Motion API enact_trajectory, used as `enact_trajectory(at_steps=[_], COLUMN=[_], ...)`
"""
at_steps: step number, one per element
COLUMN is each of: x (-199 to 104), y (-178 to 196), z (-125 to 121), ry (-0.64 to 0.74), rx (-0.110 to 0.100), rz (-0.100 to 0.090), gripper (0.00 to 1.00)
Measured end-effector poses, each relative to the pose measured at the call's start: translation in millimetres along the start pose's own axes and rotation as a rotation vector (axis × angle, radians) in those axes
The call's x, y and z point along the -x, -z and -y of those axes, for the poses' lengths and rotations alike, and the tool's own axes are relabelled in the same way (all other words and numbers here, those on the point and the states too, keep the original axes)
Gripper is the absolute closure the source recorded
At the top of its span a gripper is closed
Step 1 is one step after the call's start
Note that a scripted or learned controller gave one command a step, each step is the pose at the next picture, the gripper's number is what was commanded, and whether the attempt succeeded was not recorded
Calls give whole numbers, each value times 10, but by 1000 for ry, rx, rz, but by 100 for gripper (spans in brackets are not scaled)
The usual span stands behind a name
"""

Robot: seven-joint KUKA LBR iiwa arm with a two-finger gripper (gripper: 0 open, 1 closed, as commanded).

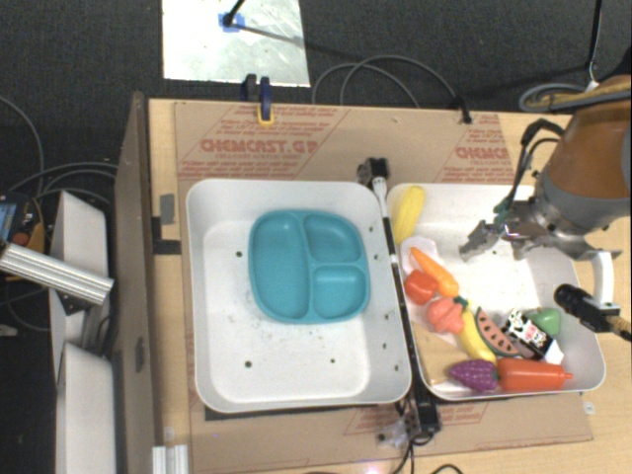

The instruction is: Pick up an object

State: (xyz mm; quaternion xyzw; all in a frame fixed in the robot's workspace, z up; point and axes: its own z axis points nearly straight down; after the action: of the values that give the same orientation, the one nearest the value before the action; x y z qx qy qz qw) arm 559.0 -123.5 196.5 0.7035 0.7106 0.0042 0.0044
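Your two-finger gripper point(484, 241) hangs over the bare upper part of the right white bin point(589, 371); its fingers stand apart and you see nothing between them. It touches no toy.

Nearest to you, along the front wall of this bin, lie a purple plastic grape bunch point(473, 373) and, just beside it, a long orange-red plastic carrot point(531, 373). Above the carrot you find a black-and-white cow-pattern carton point(531, 336) with a green plastic piece point(546, 319) touching it, and a watermelon slice toy point(494, 331). A yellow plastic banana point(475, 336) lies between the slice and a pink plastic toy point(445, 313). Further back are a red plastic tomato point(421, 286) and an orange plastic carrot point(435, 271), touching each other. At the far end, near the wall between the bins, a yellow plastic corn cob point(408, 212) stands well apart from the gripper.

The left white bin point(219, 363) holds a teal plastic plate with three compartments point(308, 266).
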Motion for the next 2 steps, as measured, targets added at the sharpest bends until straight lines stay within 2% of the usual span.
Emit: enact_trajectory(at_steps=[1,2], x=[-59,-294], y=[-309,-1154], z=[763,543], ry=[-11,-4], rx=[-18,-13], rz=[-3,-1], gripper=[0,0])
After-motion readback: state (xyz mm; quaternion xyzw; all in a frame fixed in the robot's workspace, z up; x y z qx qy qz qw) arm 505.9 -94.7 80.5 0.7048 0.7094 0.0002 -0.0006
